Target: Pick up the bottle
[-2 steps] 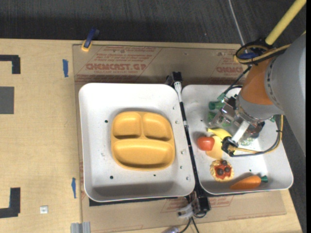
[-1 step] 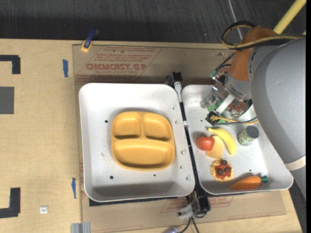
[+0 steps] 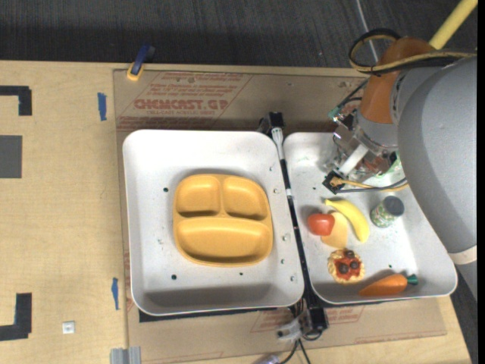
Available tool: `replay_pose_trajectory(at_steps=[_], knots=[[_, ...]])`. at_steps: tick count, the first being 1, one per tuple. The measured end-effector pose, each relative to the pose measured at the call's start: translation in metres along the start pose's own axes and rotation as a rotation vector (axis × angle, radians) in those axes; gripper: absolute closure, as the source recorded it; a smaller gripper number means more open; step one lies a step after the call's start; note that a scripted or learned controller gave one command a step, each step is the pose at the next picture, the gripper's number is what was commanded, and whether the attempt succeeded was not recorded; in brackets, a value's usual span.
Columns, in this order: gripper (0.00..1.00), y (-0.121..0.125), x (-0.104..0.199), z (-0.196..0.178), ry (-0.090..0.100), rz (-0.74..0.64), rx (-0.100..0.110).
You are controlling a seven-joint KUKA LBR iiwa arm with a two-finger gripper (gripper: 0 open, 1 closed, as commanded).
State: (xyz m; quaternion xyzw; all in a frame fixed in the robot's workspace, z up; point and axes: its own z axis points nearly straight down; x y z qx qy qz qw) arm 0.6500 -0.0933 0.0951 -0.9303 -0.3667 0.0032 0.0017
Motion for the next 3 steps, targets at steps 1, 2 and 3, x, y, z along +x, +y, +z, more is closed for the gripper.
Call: replay_pose_trajectory(at_steps=[1, 2, 3], knots=[[1.0, 0.028, -0.122, -0.06, 0.003, 0.079, -0.003], [0.0, 0.027, -0.121, -0.06, 0.004, 0.078, -0.002], [0.0, 0.017, -0.097, 0.01, 0.005, 0.4, -0.001]])
